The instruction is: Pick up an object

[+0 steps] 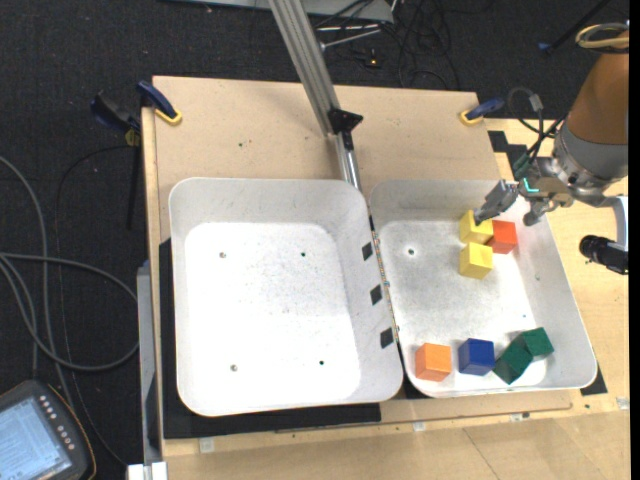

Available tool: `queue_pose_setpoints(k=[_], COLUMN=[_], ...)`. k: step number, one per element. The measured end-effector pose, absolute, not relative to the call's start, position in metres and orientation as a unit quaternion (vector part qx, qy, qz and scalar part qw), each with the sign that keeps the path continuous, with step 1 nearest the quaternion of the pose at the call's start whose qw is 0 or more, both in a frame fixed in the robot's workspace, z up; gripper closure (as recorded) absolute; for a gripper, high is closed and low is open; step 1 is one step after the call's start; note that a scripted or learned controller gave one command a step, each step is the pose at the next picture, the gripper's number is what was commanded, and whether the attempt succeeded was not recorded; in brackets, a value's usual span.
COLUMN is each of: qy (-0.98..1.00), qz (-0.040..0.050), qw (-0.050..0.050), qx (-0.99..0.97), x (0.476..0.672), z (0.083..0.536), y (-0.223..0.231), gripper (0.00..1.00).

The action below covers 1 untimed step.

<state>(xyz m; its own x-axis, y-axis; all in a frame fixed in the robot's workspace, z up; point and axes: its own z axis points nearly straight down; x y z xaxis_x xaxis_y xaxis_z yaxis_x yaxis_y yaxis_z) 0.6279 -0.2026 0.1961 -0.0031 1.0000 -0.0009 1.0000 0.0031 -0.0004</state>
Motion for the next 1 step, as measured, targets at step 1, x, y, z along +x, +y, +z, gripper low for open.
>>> queue_pose_setpoints(k=[1], qy=[0.708], qz=[-0.0012], qw=[-0.002], qx=[0.706], x=[0.6297], z=[0.153], y=[-0.2018], gripper=[0.0])
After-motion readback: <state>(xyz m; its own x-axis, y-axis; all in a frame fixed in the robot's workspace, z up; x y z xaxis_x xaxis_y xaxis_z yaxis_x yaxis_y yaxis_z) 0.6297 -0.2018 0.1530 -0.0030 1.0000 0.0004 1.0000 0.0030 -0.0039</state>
